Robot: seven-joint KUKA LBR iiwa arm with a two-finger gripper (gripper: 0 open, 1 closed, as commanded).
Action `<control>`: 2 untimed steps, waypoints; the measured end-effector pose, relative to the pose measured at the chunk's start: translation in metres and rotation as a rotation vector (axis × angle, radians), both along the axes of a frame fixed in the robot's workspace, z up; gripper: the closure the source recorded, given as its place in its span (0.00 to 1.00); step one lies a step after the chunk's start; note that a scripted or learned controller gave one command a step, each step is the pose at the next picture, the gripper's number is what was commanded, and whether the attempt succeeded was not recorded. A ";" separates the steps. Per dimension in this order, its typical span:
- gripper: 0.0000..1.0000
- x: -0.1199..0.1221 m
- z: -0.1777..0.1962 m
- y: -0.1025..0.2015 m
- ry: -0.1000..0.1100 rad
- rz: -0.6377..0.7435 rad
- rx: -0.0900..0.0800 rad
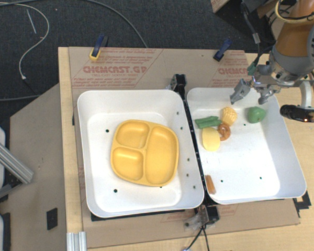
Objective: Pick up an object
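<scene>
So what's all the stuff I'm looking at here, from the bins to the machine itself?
white bins: 2, white, side by side on the bench
divided plate: 1, yellow, in the left bin
green oblong piece: 1, green, right bin near its left wall
corn cob: 1, yellow, right bin
pale yellow block: 1, right bin, below the green piece
brown ring: 1, beside the block
green round piece: 1, right bin, far side
small orange piece: 1, right bin's near left corner
clamps: 2, blue, bench's far edge
cables: white, on the dark floor
arm: 1, grey with orange band; its jaws open above the right bin
</scene>
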State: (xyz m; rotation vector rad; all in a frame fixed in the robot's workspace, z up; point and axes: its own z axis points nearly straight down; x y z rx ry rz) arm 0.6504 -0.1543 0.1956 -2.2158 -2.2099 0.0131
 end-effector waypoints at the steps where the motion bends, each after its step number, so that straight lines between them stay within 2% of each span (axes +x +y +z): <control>1: 0.00 0.003 0.008 0.000 -0.014 0.003 -0.002; 2: 0.00 0.009 -0.047 -0.007 -0.008 0.003 -0.001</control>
